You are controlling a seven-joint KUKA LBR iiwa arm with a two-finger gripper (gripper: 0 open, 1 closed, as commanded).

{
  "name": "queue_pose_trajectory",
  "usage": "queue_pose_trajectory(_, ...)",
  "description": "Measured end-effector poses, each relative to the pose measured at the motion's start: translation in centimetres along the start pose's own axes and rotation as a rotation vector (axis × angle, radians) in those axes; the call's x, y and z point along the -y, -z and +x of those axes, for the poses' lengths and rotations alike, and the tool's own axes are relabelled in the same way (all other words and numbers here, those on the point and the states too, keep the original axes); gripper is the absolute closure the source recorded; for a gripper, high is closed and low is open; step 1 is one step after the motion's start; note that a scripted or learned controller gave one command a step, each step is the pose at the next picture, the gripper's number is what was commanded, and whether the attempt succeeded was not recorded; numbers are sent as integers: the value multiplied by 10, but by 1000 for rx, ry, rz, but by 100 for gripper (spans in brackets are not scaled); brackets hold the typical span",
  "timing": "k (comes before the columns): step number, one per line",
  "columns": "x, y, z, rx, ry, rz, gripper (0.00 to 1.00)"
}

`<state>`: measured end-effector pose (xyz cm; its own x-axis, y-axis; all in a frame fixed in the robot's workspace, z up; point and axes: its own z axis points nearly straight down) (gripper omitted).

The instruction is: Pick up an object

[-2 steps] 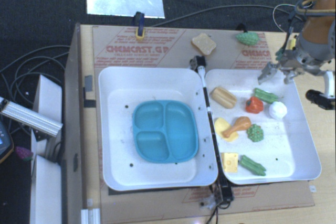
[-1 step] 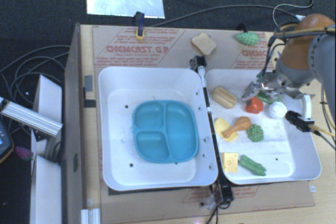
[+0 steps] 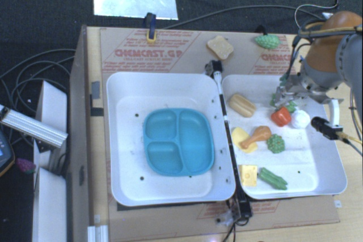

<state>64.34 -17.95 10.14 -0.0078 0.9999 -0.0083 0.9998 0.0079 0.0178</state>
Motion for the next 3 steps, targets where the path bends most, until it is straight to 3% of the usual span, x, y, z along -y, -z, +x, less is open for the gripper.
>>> queue_pose_trajectory(1,0,0,0,0,0,1,0)
queue_pose_trajectory(2,26,-16,-4,-7,-6,16,0)
queue_pose_trajectory(3,25,-5,-4,-7,-5,12,100)
